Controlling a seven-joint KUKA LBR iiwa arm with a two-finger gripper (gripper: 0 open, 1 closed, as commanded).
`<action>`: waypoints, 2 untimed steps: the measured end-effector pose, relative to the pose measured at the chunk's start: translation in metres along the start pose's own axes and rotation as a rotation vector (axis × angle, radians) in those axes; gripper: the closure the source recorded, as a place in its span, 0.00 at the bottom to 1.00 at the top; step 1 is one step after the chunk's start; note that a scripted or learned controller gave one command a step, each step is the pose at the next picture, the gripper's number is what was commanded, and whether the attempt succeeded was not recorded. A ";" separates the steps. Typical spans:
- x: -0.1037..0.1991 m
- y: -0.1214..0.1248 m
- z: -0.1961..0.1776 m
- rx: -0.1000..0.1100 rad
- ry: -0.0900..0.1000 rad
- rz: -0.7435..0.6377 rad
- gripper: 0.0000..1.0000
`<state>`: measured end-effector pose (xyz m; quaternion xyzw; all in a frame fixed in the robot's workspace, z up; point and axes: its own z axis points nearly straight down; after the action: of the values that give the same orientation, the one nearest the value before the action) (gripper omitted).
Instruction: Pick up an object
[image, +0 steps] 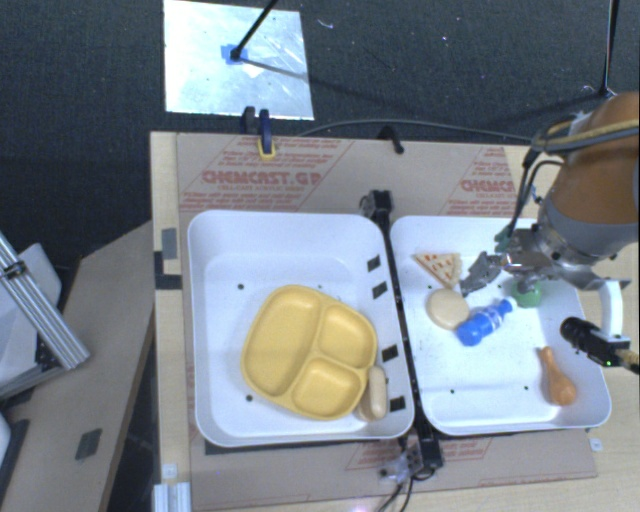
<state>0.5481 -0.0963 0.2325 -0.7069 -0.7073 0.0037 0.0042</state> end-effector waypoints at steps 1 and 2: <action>0.000 0.002 -0.006 -0.013 -0.001 -0.002 0.00; 0.002 0.001 0.035 -0.009 0.000 -0.001 0.00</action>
<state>0.5485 -0.0946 0.1971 -0.7066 -0.7077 0.0004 0.0009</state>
